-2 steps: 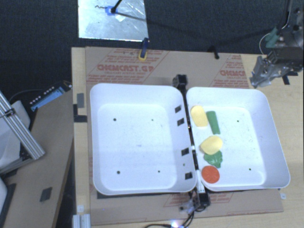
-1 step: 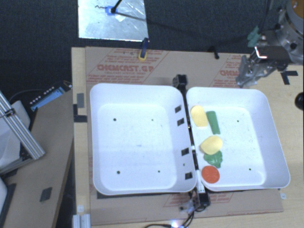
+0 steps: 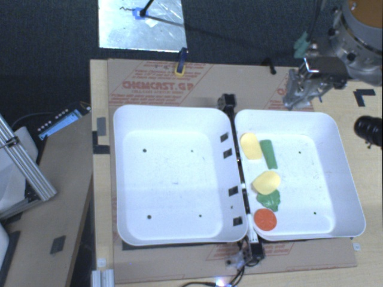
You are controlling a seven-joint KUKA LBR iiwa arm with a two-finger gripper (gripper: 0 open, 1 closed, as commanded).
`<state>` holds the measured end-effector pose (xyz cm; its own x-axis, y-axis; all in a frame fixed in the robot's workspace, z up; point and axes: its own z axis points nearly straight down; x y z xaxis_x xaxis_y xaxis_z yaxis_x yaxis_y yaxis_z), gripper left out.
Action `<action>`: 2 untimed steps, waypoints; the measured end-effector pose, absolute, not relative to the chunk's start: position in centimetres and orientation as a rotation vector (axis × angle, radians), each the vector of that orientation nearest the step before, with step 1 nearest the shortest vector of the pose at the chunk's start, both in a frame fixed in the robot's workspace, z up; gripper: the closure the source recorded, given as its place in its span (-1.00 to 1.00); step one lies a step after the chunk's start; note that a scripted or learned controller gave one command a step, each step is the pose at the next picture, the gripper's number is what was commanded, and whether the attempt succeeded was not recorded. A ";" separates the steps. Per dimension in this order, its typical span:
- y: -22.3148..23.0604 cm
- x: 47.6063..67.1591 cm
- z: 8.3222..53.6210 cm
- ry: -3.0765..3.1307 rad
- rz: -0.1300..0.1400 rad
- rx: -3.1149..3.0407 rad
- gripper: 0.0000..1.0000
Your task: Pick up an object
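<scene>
The right bin [image 3: 335, 178] holds several small objects along its left side. A yellow piece [image 3: 251, 146] lies at the top with a green stick [image 3: 268, 153] right beside it. Lower down a second yellow piece [image 3: 266, 182] rests against a green leafy piece [image 3: 270, 200]. An orange-red disc [image 3: 265, 219] lies near the bin's front left corner. My gripper [image 3: 299, 94] hangs above the bench just beyond the right bin's far rim, well clear of all the objects, with nothing seen between its fingers.
The left bin [image 3: 173, 172] stands next to the right one, joined by a black hinge strip [image 3: 238, 172]. A silver metal sheet [image 3: 142, 15] lies at the back. A dark lens-like object [image 3: 369, 128] sits at the right edge. An aluminium rail [image 3: 24, 163] is at the left.
</scene>
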<state>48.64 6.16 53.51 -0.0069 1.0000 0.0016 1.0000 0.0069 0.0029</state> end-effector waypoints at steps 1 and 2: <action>9.1 48.6 53.5 2.229 0.005 2.213 1.00; 12.1 48.6 53.5 2.229 0.005 2.213 1.00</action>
